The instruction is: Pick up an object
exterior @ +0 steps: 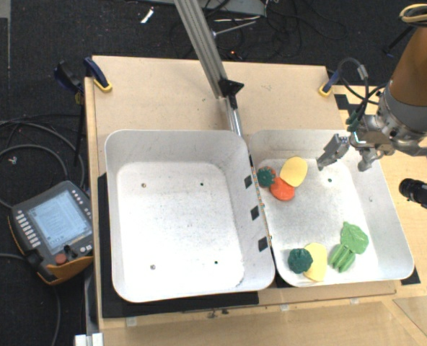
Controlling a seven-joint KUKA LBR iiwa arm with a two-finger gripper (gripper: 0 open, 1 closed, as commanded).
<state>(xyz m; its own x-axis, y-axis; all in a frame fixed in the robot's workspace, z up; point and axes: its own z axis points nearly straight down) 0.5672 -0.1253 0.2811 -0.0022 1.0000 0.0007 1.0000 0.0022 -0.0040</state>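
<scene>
Left of the end effector (349, 152), a yellow piece (293, 171) lies on an orange one (283, 189). Its fingers are spread, gripping nothing. Below it lie green toys (349, 246) in the right bin (386, 215).

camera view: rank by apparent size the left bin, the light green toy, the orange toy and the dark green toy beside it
1. left bin
2. light green toy
3. orange toy
4. dark green toy, partly hidden behind the bin rim, so its rank under the orange toy is unsure.
</scene>
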